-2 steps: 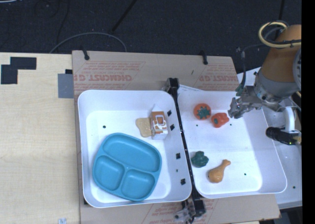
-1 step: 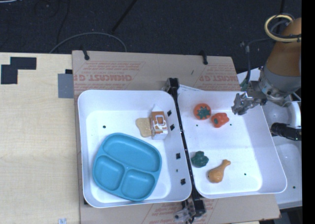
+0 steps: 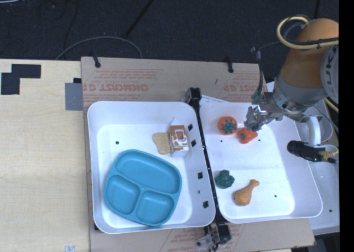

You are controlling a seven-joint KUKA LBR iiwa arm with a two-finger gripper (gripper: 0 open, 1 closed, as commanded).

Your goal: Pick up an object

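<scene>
end effector above red toy

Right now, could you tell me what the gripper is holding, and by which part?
It cannot be told. The gripper sits just above the small red toy; no object shows between its fingers.

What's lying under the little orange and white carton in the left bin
A flat tan piece, cookie-like, pokes out from beneath the left side of the orange and white carton. The part of it that the carton covers is hidden, so its full shape is unclear. Both sit on the left bin, beside the blue divided plate.
</scene>
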